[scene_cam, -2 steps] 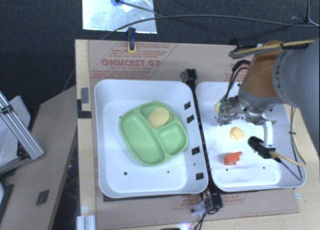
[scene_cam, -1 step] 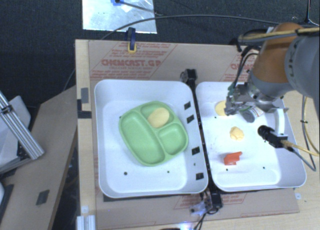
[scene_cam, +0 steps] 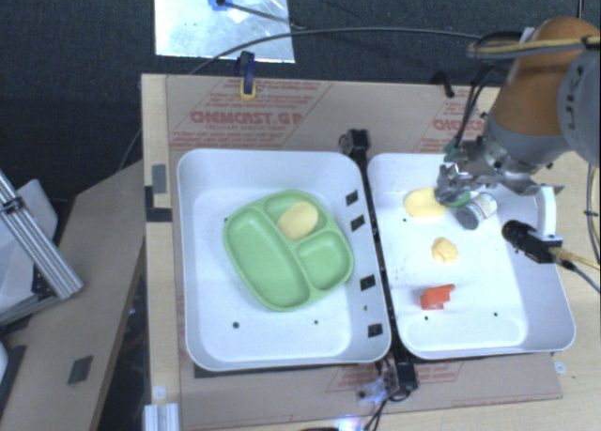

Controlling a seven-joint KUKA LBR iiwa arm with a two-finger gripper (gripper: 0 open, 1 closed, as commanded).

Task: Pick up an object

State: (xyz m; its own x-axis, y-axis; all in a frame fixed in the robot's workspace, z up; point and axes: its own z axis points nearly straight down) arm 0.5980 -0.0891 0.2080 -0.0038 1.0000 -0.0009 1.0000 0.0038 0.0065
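Down in the right-hand shallow white bin, a pale yellow lumpy object lies near the back-left part of the floor, and the tool is right there, just beside it on its right, low over the bin. Whether the tool is spread or pressed together cannot be told from this angle; its tip is a dark cluster of metal. Touching or nearly touching the tool's lower edge is a small grey-and-white cylinder, tilted on its side. Further forward sits a smaller yellow rounded piece, and nearer the front an orange-red chunk, both well apart from the tool. The grey arm with its orange band comes in from the right. Across the divider, the left white bin carries a green compartment tray with a yellow rounded object in its upper compartment. Both bins rest on the bench.
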